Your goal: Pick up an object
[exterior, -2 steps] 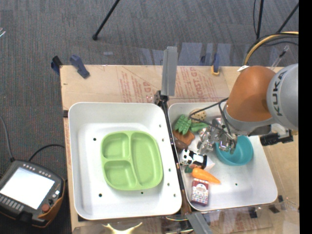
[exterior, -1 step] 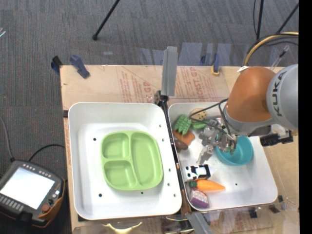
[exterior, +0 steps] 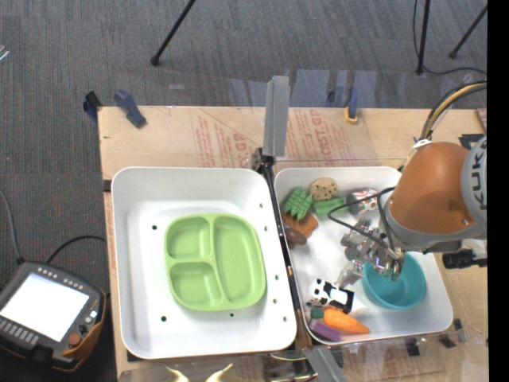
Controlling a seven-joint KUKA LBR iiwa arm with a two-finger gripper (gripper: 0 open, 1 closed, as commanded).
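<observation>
Over the right bin [exterior: 413, 321] your gripper [exterior: 367, 253] hangs low between the toy clutter and the teal bowl [exterior: 402, 289], arm coming in from the right w/ the orange band above it; can't tell if the claw is wide or narrow, too much blur and cabling there, and nothing visibly sits in it. Candidates all lie in that bin: carrot [exterior: 347, 321] and cow toy [exterior: 328, 295] near the front wall, green piece [exterior: 300, 202] and cookie [exterior: 324, 188] toward the back. Left bin [exterior: 139, 293] carries just the green divided plate [exterior: 215, 261], prob. the drop spot, so you're picking from the crowded side.
</observation>
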